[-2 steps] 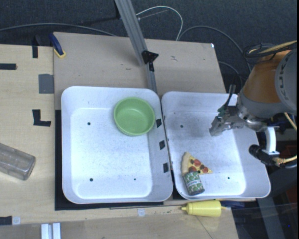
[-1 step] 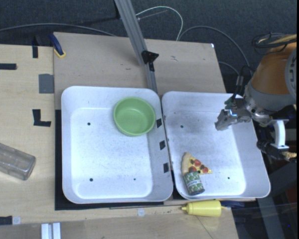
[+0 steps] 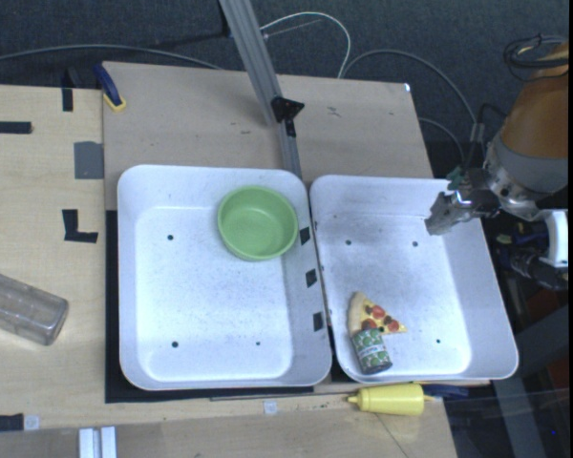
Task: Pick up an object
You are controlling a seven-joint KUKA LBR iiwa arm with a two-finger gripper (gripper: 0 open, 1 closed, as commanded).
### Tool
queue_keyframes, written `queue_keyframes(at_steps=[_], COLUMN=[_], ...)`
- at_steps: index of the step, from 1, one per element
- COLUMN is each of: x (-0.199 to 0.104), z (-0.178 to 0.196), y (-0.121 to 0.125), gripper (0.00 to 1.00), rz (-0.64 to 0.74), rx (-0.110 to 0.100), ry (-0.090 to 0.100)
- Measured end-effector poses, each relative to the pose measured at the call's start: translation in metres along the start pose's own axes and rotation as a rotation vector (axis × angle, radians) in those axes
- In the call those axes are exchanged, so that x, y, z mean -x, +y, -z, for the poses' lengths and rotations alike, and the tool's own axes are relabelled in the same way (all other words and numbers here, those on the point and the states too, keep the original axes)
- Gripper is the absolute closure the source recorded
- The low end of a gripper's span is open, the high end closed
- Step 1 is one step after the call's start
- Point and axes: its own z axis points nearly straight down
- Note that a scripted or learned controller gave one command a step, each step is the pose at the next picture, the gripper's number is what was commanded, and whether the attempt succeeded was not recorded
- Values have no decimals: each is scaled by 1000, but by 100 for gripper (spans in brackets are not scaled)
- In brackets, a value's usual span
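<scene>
Two white bins side by side on desk. Left bin (image 3: pixel 153 284) holds one green bowl (image 3: pixel 258 222), near its far right corner. Right bin (image 3: pixel 458 284) holds two items near its near left corner: pizza slice toy (image 3: pixel 374 315) touching small dark can (image 3: pixel 371 349). One yellow bottle (image 3: pixel 393 399) on desk's near edge. Claw (image 3: pixel 443 214) over right bin's far right corner; grip state cannot be told.

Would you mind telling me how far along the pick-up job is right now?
Nothing looks picked yet. The gripper sits at the right bin's upper right edge. The pizza slice and can lie in that bin, the green bowl in the left one. Reaching, grasping and lifting remain.
</scene>
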Motion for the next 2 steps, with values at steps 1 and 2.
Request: queue_keyframes(at_steps=[1,2], x=[-43,-94], z=[0,-11], y=[11,13], gripper=[100,100], rz=[4,5], rx=[-5,-6], ry=[3,2])
